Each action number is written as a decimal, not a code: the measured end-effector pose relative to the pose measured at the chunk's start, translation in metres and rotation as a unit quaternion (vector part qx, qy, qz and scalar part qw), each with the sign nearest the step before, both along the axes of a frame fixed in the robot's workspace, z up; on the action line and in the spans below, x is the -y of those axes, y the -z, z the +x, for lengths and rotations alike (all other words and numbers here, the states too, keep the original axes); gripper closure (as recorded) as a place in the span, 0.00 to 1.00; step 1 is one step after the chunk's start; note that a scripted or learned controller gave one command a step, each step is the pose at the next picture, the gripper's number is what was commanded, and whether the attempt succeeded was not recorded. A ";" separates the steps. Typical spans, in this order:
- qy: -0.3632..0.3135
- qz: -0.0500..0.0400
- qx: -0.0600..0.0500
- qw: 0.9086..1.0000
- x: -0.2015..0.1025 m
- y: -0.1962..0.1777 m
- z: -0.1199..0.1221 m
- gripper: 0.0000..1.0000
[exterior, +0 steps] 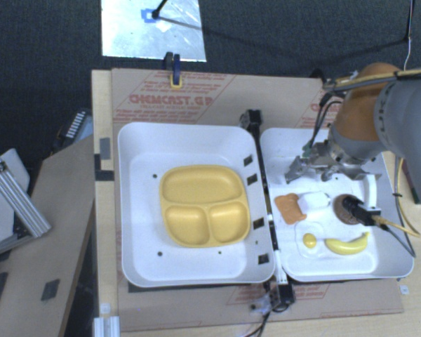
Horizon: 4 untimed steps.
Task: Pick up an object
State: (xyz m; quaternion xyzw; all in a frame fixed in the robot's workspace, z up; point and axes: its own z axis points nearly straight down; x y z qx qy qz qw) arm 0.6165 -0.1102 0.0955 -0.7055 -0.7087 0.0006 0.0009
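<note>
End effector [299,170] hovers over right bin [393,255] above toast [290,208] and banana [348,244], grip state unclear.

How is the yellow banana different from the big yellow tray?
The curved yellow toy banana is small and slim; the yellow plastic divided tray is far bigger and wide. The banana lies in the right white bin among other small items; the tray sits alone in the left white bin. The banana is one solid shape; the tray has three hollow sections. Both are yellow.
</note>
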 end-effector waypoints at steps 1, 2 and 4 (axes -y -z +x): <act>0.000 -0.001 0.003 1.000 0.001 -0.014 0.002 1.00; 0.000 -0.001 0.005 1.000 -0.001 -0.079 0.004 1.00; -0.003 0.001 0.003 1.000 -0.060 -0.121 0.001 1.00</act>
